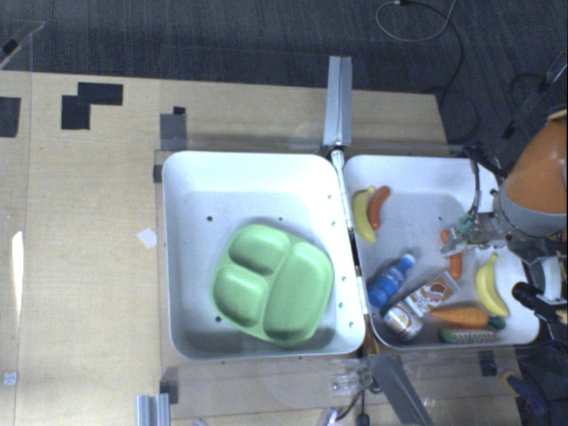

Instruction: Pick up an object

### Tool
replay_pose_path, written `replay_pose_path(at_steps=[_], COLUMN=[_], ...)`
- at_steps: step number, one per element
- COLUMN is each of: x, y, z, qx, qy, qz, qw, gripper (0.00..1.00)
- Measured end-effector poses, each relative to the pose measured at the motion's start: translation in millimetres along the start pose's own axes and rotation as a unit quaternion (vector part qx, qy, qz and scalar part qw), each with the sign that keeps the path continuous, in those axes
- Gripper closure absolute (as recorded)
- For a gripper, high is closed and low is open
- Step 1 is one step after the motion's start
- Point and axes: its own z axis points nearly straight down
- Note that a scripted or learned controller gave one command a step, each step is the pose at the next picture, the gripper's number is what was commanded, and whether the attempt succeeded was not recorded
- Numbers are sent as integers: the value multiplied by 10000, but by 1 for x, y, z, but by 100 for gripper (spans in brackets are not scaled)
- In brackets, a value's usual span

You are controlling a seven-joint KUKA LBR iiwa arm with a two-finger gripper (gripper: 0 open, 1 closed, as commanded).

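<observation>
My gripper [463, 236] hangs low over the right side of the right bin [417, 180], below the arm's orange band [543, 174]. A small orange piece [455, 265] lies just under and in front of it, and another bit of orange [445, 235] shows at its left tip. A yellow banana [491, 287] lies close by on the right. A carrot [461, 316] and a snack packet [435, 293] sit nearer the front wall. I see nothing clearly held.
Further left in the right bin are a blue bottle [390, 280], a can [404, 320], and a second banana [361, 216] with a red sausage [379, 204]. A green divided plate [271, 282] lies in the left bin [195, 193]. A metal post [338, 105] stands behind the bins.
</observation>
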Motion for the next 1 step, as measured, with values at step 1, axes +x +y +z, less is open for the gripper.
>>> replay_pose_path(at_steps=[1], x=[51], y=[4], z=[-105], qx=[56], qy=[-4], qz=[246], qw=[9997], gripper=[100])
